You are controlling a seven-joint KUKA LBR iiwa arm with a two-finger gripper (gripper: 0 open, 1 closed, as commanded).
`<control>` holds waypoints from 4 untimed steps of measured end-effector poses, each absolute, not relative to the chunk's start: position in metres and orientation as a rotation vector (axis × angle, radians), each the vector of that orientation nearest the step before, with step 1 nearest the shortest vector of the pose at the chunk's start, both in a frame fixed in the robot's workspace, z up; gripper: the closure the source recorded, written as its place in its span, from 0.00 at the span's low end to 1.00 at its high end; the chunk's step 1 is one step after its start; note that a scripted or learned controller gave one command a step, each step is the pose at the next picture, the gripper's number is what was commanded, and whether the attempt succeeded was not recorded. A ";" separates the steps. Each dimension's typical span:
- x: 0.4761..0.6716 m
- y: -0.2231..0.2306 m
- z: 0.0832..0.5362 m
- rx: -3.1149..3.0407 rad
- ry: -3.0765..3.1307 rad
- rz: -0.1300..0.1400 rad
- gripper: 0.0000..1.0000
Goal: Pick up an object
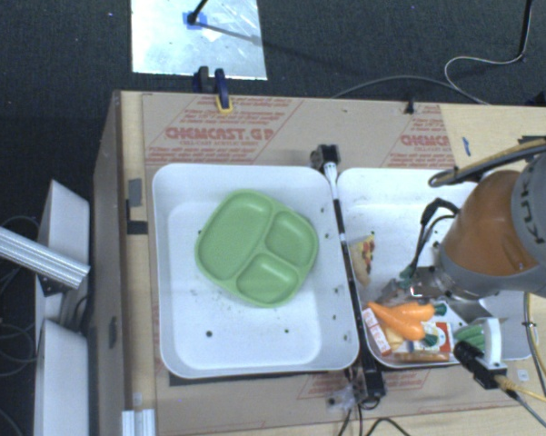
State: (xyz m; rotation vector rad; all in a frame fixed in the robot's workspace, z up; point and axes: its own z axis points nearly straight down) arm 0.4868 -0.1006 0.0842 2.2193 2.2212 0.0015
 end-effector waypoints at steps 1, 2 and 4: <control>0.490 -0.102 0.096 2.210 2.212 0.010 1.00; 0.490 -0.102 0.095 2.211 2.214 0.008 0.00; 0.532 -0.111 0.084 2.220 2.222 -0.001 0.00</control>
